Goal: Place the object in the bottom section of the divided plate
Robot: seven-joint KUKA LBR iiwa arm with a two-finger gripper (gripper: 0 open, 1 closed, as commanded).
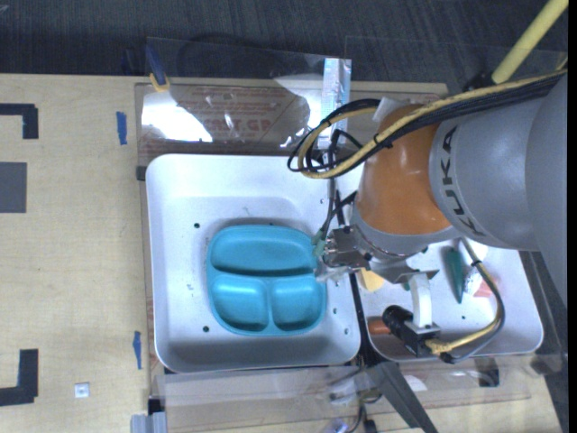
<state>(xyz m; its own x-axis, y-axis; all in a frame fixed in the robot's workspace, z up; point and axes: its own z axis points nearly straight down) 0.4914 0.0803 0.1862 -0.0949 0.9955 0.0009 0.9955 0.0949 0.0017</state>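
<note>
The grey arm, orange-banded above the wrist, hung over the seam between the two white bins, its gripper (335, 253) at the right rim of the blue divided plate (267, 278) in the left bin (171, 242). Whether it held anything could not be told, and the object itself could not be picked out, though small items (458, 273) lay in the right bin. The step looked like carry or approach; next, the gripper needed to reach the plate's bottom section.
</note>
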